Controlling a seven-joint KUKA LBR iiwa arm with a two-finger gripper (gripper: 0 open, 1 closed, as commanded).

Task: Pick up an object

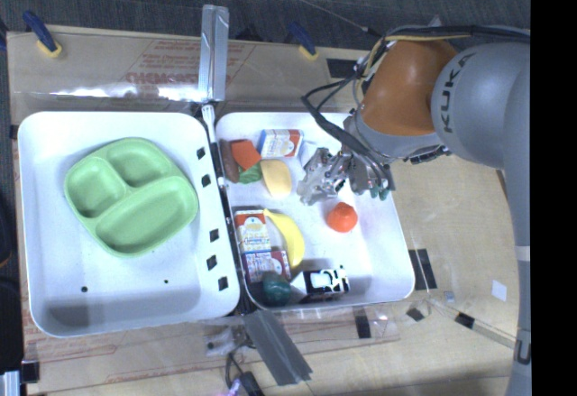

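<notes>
2 shallow white bins sit side by side on the bench. The left white bin (54,295) holds a pale green plastic divided plate (132,195) with 3 compartments, lying flat toward the bin's upper half.

The right white bin (383,245) carries the clutter. Near its upper edge lies a small white carton with an orange and blue label (279,143). Just left of that is a reddish-brown block (243,155), touching a small green piece (250,175) below it. A pale yellow rounded object (276,178) sits against those 2. Lower down, a yellow banana (290,238) curves beside a flat packet with a red and white label (255,245). At the bottom edge are a dark teal lump (277,291) and a small black and white toy (325,280).

The grey arm with its orange band (406,92) reaches in from the right, and its metal two-finger gripper (317,182) hangs low over the middle of the right bin. From where I stand I cannot tell how its working end is set, and I see nothing plainly held there. A small round orange ball (342,217) rests on the bin floor just below and to the right of the gripper, apart from it.
</notes>
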